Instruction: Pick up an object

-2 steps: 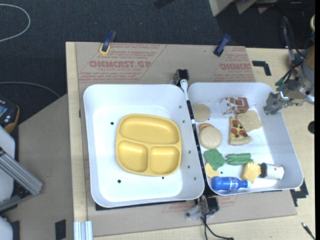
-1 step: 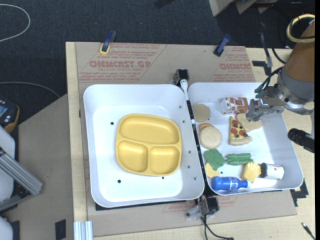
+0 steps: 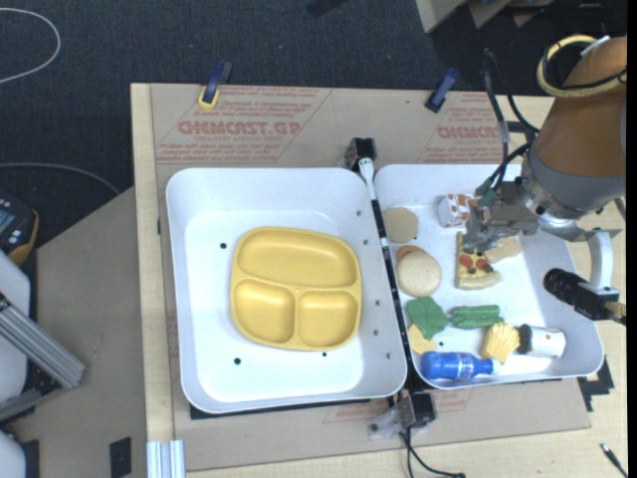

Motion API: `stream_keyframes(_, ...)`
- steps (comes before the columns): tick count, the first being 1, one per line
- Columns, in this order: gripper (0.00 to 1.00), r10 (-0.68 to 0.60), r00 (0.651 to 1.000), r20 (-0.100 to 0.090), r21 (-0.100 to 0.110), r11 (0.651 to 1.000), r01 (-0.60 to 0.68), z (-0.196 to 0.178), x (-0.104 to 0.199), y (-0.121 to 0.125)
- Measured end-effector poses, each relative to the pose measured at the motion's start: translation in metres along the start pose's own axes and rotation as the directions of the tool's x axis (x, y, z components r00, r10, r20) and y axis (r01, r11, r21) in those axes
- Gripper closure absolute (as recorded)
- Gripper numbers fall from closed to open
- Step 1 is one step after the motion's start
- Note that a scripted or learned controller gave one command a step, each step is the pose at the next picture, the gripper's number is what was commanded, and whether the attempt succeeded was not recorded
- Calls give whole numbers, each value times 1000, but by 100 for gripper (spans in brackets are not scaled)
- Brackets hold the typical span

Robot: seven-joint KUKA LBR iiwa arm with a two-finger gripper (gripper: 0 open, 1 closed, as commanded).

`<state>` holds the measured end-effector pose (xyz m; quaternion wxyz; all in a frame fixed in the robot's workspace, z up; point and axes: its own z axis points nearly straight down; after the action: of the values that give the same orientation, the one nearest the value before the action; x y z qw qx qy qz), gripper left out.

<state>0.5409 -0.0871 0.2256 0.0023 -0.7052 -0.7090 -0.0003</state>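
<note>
Yellow tray [image 3: 295, 287] is seen lying in the left bin [image 3: 189, 227]. The jaws [image 3: 483, 235] are lowered into the right bin [image 3: 587, 352], directly above a pizza slice [image 3: 478, 270]; whether they are open or closed cannot be told. A bun [image 3: 418, 271], blue bottle [image 3: 455, 366] and green toy [image 3: 474, 316] are found nearby.

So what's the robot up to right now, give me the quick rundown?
Tool low in the right white bin, over the pizza-slice toy. Nothing seen held. Round tan bun and small red-white packet crowd close.
</note>
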Motion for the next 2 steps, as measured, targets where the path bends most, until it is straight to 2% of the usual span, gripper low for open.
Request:
stream_keyframes(1, 100, 1, 1000, 1, 1, 1000, -1, 11, 53, -9)
stream_keyframes(2, 100, -1, 1000, 2, -4, 1000, 1, -5, 108, -20)
